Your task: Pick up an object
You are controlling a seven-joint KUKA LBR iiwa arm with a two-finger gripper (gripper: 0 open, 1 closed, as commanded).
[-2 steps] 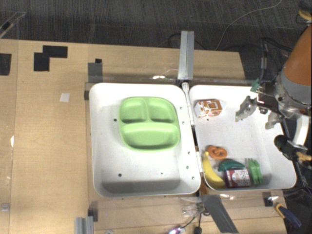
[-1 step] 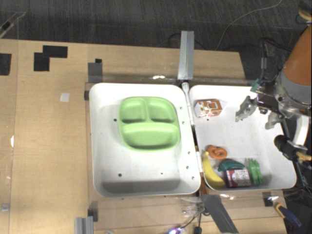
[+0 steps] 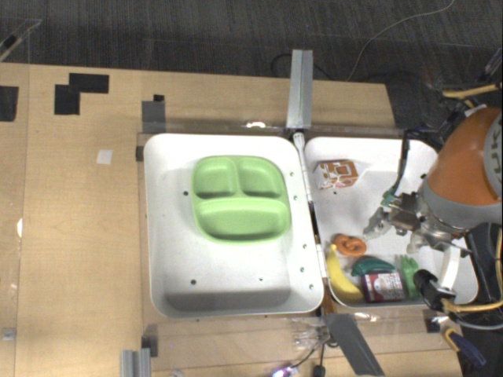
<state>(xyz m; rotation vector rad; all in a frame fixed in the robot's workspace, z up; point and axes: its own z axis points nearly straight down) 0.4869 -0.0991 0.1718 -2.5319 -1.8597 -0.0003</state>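
1. Spanning the middle of the view, a pale wooden bench carried two shallow white bins side by side, with dark carpet beyond its far edge and a thin white cable trailing across that floor.
2. The claw hung over the right bin, reaching in from the right under the arm's orange band (whether its fingers stood wide or narrow, I cannot tell).
3. Just below the claw lay an orange ring-shaped item, a yellow banana and a dark red packet with a green top, crowded against the near rim.
4. Above and left of the claw sat a small brown-and-white packet, with bare white floor between them.
5. Well to the claw's left, past the metal divider rail, the left bin held a green sectioned plate, with open floor around it.
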